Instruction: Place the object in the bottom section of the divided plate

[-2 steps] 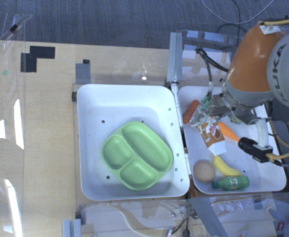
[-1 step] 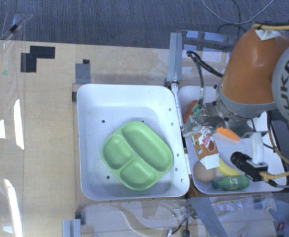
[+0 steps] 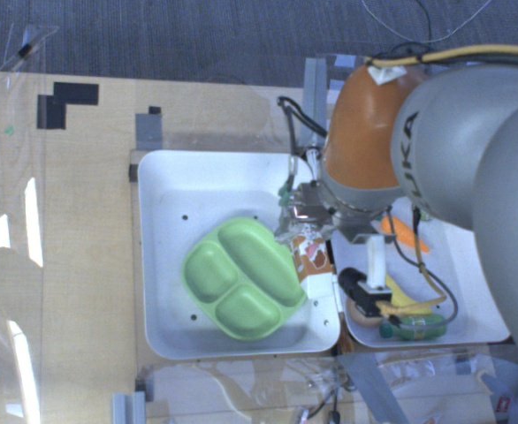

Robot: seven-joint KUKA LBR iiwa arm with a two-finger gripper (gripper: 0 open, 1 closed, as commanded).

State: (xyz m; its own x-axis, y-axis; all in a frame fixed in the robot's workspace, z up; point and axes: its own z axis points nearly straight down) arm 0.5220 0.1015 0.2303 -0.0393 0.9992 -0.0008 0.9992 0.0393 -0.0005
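Camera view, single entry, looking down at a slant on the surface.

Item 1: divided plate, green, three sections, lying in the left bin. Its long axis runs from upper right to lower left; the bottom section is the small well nearest the bin's lower wall.

Item 2: hand, at the plate's upper right edge, just above the divider between the two bins. Whether it is clenched or released cannot be told; the metal parts blur together under the wrist.

Item 3: object, brown and white, patterned, directly below the hand and touching the plate's right rim. Whether it is grasped cannot be told.

Relation: the bottom section lies down and to the left of the hand, across the plate's large well.

Item 4: arm, grey with orange band, reaching in from the right, wrist pointing down.

Item 5: right bin, holding mixed small items.
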